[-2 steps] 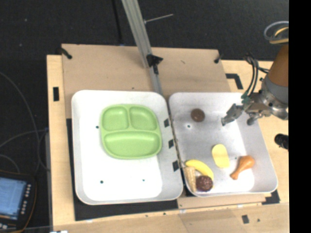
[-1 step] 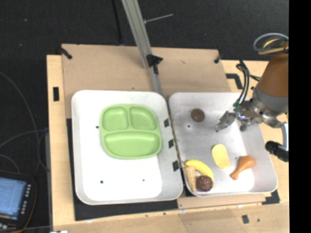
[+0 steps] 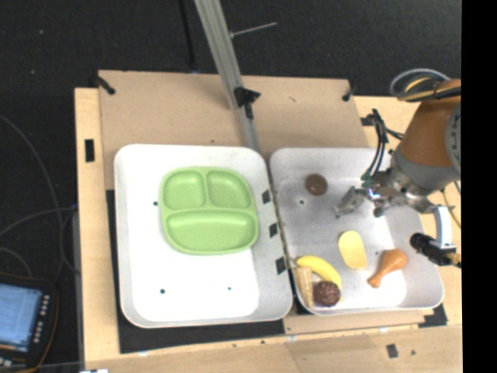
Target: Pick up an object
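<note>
Banana [image 3: 318,268] beside dark ball [image 3: 327,293], drumstick [image 3: 387,266] nearby

A dark, almost black carpeted floor [image 3: 93,22] surrounds the flat light-brown wooden surface [image 3: 194,107], which sits on a slightly wider pale board. Thin dark cables [image 3: 39,185] loop across the floor to the left of it. A slim grey metal pole [image 3: 221,53] slants down from the top edge and ends near the middle of the surface. A small glowing blue screen [image 3: 22,315] lies at the lower left corner. The light is even and soft.
</note>
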`<state>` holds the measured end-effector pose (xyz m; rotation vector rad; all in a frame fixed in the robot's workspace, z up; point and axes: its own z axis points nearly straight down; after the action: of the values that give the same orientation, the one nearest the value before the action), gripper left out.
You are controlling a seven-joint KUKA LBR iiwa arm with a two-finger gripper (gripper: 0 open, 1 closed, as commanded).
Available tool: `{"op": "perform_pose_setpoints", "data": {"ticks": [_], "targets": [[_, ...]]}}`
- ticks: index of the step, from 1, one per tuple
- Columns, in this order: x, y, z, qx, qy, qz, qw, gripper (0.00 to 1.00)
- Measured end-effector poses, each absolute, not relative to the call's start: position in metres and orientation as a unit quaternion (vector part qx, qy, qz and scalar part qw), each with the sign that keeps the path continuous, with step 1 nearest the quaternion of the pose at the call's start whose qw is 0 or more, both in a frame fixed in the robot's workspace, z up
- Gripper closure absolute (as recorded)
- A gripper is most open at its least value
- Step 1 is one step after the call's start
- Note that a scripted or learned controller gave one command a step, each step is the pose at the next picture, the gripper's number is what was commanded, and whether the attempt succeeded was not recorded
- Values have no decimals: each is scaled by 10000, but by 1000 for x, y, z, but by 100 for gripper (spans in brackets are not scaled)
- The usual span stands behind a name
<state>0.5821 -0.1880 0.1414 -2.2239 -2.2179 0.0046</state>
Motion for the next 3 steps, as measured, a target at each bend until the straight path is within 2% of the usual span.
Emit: {"op": "perform_pose_setpoints", "data": {"ticks": [1,2,3], "targets": [[583,-189,156,-7092,-7050,-6,-20,100],[587,-180,212,-7058,-7084,-17,-33,100],[589,-182,251,-7058,-7084,-13,-30,100]]}}
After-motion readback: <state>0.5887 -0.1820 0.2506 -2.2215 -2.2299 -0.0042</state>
